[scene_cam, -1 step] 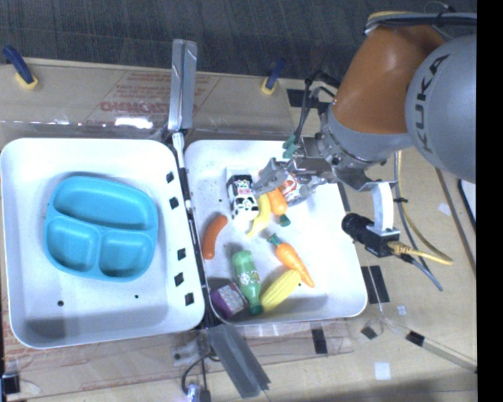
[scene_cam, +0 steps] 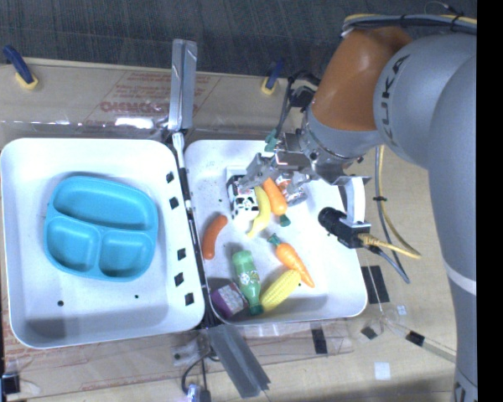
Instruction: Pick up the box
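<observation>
The gripper is low in the right bin, over the crowded far middle of it, and whether it is apart, together or clamped on anything cannot be told, because the metal of the wrist and the toys beneath run together. Just below it lie a small black-and-white carton, a yellow banana and an orange toy carrot, all touching or overlapping.

The box, a small purple one, is at the near edge of the same bin, well apart from the gripper. It is wedged against the bin wall and touches the green bottle, with a corn cob just beside that.

The main risk, as I judge it, is a grasp on the wrong thing: the gripper sits over the carton and fruit cluster, not the purple box, and closing there would likely catch the carrot or banana. If the carton is the intended box, its neighbours could jam in with it or knock it sideways. At the purple box, the wall and bottle leave little room for a clean approach.

The right bin also holds a reddish-orange sausage and a second carrot. The left bin holds a blue compartment tray, its sections bare.
</observation>
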`<act>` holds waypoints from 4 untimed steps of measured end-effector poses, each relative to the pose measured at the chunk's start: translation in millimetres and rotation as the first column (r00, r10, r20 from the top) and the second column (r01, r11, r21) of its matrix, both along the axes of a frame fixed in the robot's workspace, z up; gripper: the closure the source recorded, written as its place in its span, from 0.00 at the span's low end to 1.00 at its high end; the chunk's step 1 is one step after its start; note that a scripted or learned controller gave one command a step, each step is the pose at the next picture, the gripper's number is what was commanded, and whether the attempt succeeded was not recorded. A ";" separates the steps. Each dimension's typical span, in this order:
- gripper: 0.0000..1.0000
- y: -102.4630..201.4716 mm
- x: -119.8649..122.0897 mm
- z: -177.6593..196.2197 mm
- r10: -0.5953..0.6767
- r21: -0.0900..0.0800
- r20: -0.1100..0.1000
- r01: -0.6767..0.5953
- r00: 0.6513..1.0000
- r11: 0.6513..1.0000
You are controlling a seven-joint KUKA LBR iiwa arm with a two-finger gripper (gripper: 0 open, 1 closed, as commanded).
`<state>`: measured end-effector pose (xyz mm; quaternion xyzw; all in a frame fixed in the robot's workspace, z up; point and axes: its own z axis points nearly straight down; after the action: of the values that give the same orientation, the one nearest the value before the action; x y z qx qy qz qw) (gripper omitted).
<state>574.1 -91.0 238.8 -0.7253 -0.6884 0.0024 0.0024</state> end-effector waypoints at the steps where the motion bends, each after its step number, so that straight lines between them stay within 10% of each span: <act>1: 0.00 -96.0 -50.6 151.4 0.117 -0.002 0.007 -0.117 0.993 0.993; 2: 1.00 -95.6 -49.9 161.9 0.122 -0.003 0.007 -0.122 0.992 0.992; 3: 1.00 -20.3 39.9 191.6 0.044 -0.001 0.005 -0.044 0.999 0.999; 4: 0.00 -21.0 39.8 191.7 0.043 -0.001 0.005 -0.043 0.999 0.999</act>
<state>613.9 -111.9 430.5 -0.7104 -0.7038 0.0009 0.0001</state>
